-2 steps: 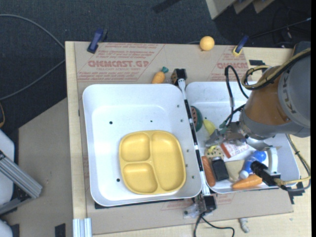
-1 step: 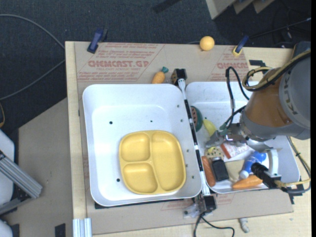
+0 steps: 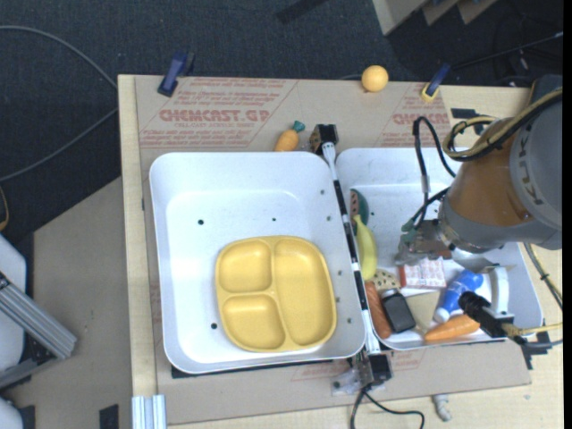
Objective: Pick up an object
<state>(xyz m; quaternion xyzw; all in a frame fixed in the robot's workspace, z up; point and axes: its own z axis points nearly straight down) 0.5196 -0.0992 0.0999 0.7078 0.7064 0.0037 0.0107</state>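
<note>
The right bin (image 3: 384, 172) holds several small items. A yellow banana (image 3: 365, 248) lies along its left wall, with a watermelon-slice toy (image 3: 357, 206) above it. A black block (image 3: 398, 312), an orange carrot (image 3: 451, 329), a blue and white bottle (image 3: 456, 295) and a red and white packet (image 3: 422, 273) crowd the near end. My gripper (image 3: 416, 245) hangs low over the middle of this bin, right above the packet and beside the banana. The arm's wrist hides the far side of the items.
A yellow divided plate (image 3: 275, 291) lies in the left bin (image 3: 232, 186). On the bench behind the bins sit an orange ball (image 3: 374, 78) and a small orange toy (image 3: 288, 139). Blue clamps (image 3: 174, 74) grip the board's far edge. Cables loop over the arm.
</note>
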